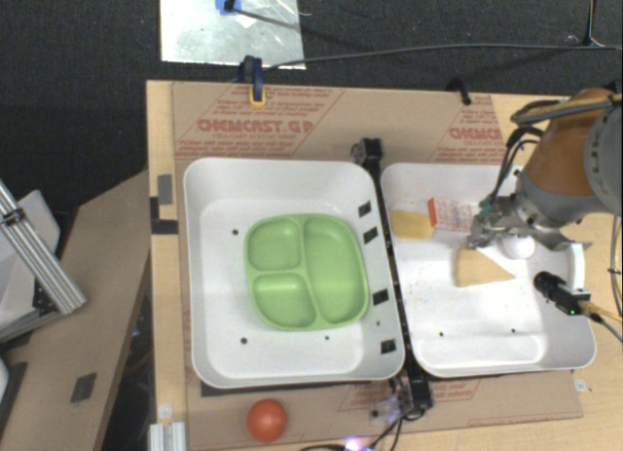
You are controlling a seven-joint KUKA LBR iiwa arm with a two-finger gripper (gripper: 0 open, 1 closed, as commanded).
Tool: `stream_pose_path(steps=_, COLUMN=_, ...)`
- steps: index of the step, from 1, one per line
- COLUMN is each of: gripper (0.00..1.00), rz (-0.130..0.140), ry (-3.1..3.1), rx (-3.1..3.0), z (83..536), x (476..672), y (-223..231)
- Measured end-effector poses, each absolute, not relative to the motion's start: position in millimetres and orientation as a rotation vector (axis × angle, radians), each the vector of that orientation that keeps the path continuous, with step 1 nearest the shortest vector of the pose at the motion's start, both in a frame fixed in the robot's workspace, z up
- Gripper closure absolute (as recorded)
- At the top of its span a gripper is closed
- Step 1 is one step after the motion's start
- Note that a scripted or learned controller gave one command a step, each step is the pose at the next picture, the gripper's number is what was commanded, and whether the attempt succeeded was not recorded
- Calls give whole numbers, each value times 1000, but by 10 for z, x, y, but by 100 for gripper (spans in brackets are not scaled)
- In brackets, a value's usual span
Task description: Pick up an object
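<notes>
1. We see the hand [490, 228] low in the right bin [487, 342], toward its far right part, with the grey arm [574, 171] reaching in from the right.
2. We cannot tell how the hand stands or whether it has hold of anything; its tip is a small dark cluster against the white floor.
3. The nearest candidate is the tan wedge [480, 269], lying just on the near side of the hand, its point aimed right and its long axis running left to right.
4. A small white ball [519, 244] sits just right of the hand, beside the wedge's far edge.
5. A yellow block [411, 224] and a red-and-white packet [452, 213] lie to the hand's left.
6. In our judgement a short shift toward the near side would put the hand over the wedge.
7. The left bin [214, 342] holds a green divided tray [306, 271]; an orange ball [266, 419] rests on the tabletop [185, 98] near the front edge.
</notes>
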State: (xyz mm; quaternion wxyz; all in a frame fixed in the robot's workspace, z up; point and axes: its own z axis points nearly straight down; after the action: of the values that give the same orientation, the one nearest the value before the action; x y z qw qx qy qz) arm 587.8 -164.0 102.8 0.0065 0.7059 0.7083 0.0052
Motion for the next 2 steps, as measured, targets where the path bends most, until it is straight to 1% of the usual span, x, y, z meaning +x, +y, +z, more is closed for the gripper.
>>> stream_pose_path(steps=1, gripper=100, rz=4, ry=2222, rx=2213, z=1486, x=5930, y=-1699)
stream_pose_path(steps=2, gripper=100, rz=5, ry=2224, rx=2211, z=2128, x=5936, y=-1710)
